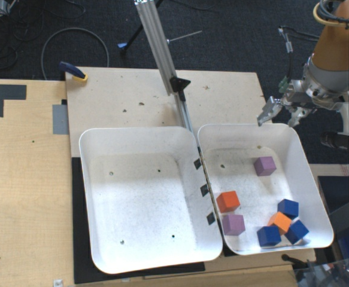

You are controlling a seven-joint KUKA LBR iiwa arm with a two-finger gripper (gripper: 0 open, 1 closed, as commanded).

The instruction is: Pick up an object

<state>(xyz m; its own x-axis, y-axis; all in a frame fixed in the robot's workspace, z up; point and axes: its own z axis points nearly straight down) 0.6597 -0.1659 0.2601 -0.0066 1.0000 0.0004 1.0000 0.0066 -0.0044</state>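
My gripper (280, 116) hangs above the far right corner of the right bin (303, 160), its two fingers spread open with nothing between them. Below it in that bin lie several small blocks. A purple block (264, 165) sits nearest the gripper, toward the bin's middle. An orange-red block (228, 201) and a second purple block (233, 224) lie by the left wall. Three blue blocks (288, 208) (269, 236) (297, 231) cluster around an orange block (280, 222) in the near right corner.
The left bin (138, 196) stands beside the right one, sharing a divider with black clips (203, 190). A slanted aluminium post (159, 46) rises behind the bins. Cables lie on the dark floor at the back.
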